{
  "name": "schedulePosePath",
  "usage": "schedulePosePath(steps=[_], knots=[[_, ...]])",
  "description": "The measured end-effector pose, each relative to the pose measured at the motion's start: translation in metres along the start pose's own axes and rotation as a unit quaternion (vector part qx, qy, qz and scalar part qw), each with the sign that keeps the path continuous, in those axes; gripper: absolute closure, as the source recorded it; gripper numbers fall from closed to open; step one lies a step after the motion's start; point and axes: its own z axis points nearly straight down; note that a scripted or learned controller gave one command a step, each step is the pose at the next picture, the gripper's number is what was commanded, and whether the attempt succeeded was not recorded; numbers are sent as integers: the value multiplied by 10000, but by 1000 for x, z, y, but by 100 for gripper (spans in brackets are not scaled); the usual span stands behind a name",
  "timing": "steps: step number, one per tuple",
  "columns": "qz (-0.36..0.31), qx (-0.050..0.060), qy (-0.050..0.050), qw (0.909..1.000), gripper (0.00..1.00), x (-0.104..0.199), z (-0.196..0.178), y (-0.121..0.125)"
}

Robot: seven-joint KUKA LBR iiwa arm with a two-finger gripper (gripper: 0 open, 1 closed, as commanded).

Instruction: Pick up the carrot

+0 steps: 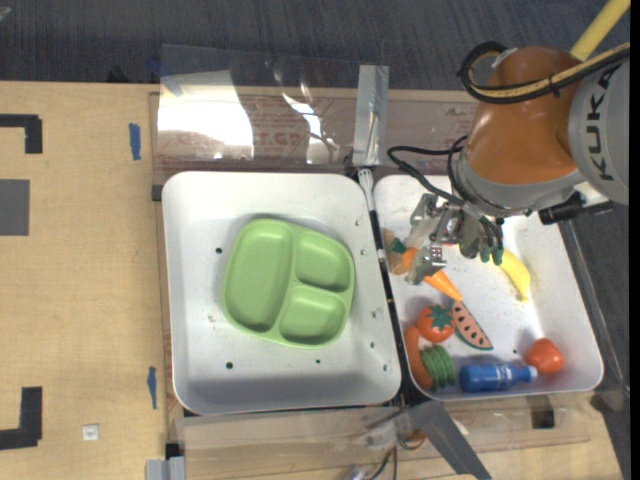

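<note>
Orange carrot (441,282) lies in your right bin (570,298), right under the gripper (436,248). Jaws: you cannot tell. The arm (560,118) reads "KUK".

The grey arm (590,118) comes in from the right side, its orange band (520,118) above the wrist. The gripper (432,258) points down, and its 2 metal fingers (428,230) are low.
</note>
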Motion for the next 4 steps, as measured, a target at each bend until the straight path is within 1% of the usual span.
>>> schedulePosePath(steps=[1, 2, 3, 4], knots=[[-416, 15, -29, 9991, 100, 36, 65, -81], [1811, -25, -230, 9832, 100, 19, 72, -84], [2872, 11, -27, 9579, 100, 8, 12, -70], [2307, 4, -30, 9730, 100, 43, -42, -27]])
